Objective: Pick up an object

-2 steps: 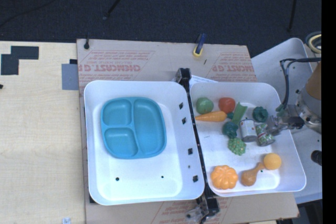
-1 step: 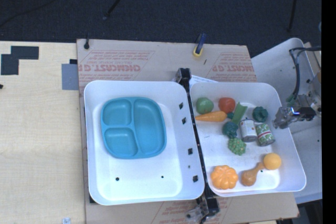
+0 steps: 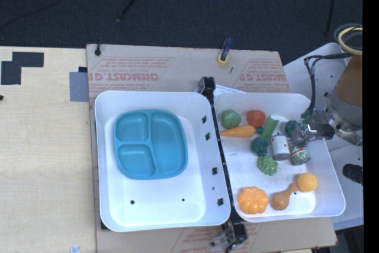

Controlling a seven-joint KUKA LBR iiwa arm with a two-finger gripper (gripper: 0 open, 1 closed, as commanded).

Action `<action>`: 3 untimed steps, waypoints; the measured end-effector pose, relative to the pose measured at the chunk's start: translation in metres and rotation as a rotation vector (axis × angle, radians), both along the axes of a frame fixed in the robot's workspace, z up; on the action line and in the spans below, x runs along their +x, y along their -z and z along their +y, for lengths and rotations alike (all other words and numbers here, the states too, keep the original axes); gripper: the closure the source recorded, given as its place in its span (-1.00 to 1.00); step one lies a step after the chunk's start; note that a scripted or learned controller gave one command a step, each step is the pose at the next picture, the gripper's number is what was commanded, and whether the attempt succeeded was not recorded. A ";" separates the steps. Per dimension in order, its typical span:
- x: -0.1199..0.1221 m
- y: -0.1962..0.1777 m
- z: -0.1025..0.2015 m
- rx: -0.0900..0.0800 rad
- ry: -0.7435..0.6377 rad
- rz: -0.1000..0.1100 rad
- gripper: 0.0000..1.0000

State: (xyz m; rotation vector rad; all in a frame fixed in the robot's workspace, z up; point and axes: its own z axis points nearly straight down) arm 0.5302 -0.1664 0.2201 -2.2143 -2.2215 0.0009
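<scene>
The right bin (image 3: 331, 198) holds several toy foods. A green ball (image 3: 231, 119), a red tomato (image 3: 256, 118), an orange carrot (image 3: 238, 133) and a green cucumber (image 3: 270, 126) lie at its far side. A teal piece (image 3: 259, 146), a green broccoli (image 3: 267, 166) and two small cans (image 3: 280, 147) (image 3: 300, 156) sit in the middle. An orange pumpkin (image 3: 253, 200) and a yellow-tipped squash (image 3: 294, 188) lie near the front. My gripper (image 3: 301, 135) reaches in from the right and is low over the cans, at the bin's right side.
The left bin (image 3: 112, 198) holds a blue divided plate (image 3: 150, 144). A black clamp strip (image 3: 214, 145) joins the two bins. The arm's orange band (image 3: 354, 80) and its cables stand over the right bin's far right corner. Cardboard lies under both bins.
</scene>
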 end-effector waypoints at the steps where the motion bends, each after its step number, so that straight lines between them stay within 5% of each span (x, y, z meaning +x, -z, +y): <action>1: -0.004 0.008 0.053 -0.001 0.000 0.001 1.00; 3: 0.006 0.015 0.148 -0.001 -0.002 0.002 1.00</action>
